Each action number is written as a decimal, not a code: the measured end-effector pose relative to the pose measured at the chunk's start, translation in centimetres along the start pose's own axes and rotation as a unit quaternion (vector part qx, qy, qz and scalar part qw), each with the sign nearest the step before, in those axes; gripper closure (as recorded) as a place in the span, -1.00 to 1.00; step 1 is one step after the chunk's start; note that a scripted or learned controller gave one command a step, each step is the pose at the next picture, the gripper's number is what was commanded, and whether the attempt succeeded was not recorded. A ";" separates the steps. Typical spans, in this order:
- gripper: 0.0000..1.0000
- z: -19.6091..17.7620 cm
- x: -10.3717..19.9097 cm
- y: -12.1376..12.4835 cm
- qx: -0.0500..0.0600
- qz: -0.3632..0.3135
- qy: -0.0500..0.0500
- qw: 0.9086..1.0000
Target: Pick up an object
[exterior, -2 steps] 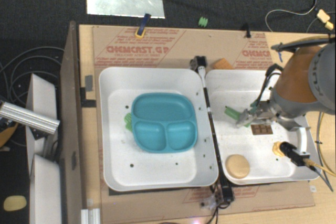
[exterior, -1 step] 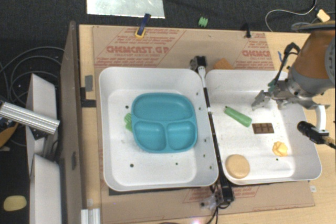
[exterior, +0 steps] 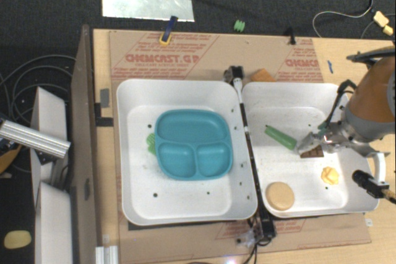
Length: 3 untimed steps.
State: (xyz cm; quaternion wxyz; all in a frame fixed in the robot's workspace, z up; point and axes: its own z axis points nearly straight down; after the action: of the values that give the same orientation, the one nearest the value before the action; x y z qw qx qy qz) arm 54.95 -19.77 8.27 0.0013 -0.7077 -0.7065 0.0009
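In the right bin (exterior: 291, 93) lie a green stick-shaped piece (exterior: 280, 136), a round tan disc (exterior: 280, 195) near the front edge, and a small yellow lump (exterior: 330, 175). A small brown piece (exterior: 311, 153) lies right under my gripper (exterior: 311, 146), which is low over the bin's middle, just right of the green piece. The arm comes in from the right.
The left bin (exterior: 133, 133) holds a teal divided plate (exterior: 193, 144) with a small green thing (exterior: 150, 143) peeking out at its left edge. A black divider rail (exterior: 245, 133) runs between the bins. An orange object (exterior: 262, 76) sits behind the right bin.
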 end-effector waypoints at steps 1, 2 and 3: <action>-1.00 -0.5 1.5 11.2 -0.008 -0.006 -0.002 1.000; -1.00 -0.5 -1.0 7.1 -0.001 0.000 -0.001 1.000; -1.00 -0.1 2.4 -3.5 0.002 0.000 0.002 1.000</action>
State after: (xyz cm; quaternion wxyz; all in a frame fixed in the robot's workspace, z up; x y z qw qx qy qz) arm 51.45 -17.32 8.37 0.0040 -0.7076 -0.7066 0.0011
